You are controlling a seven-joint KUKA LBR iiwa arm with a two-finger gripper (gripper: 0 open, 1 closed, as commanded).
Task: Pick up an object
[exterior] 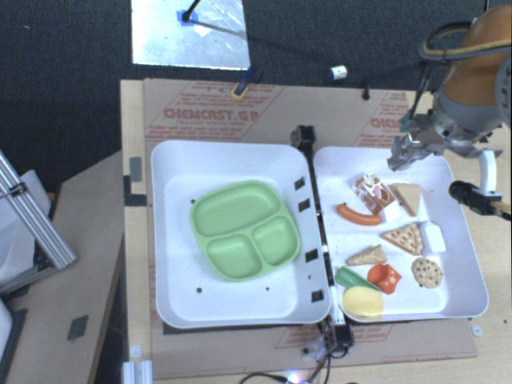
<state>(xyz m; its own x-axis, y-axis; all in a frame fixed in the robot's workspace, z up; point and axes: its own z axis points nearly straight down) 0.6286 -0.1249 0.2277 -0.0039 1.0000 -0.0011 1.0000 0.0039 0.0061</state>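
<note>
The right bin (464, 294) holds toy food: a red sausage (358, 214), a pink-and-white frosted piece (371, 189), a toast slice (408, 198), a pizza wedge (405, 238), a small bread wedge (367, 256), a cookie (427, 273), a red pepper (384, 278), a green piece (349, 278) and a yellow lemon (363, 302). My gripper (400, 157) hangs over the bin's far edge, up and right of the frosted piece, with nothing seen in it.
The left bin (172, 294) carries a green three-compartment tray (242, 229). A black divider with clips (314, 214) runs between the bins. A shiny foil sheet (190, 22) lies on the dark floor behind the bench.
</note>
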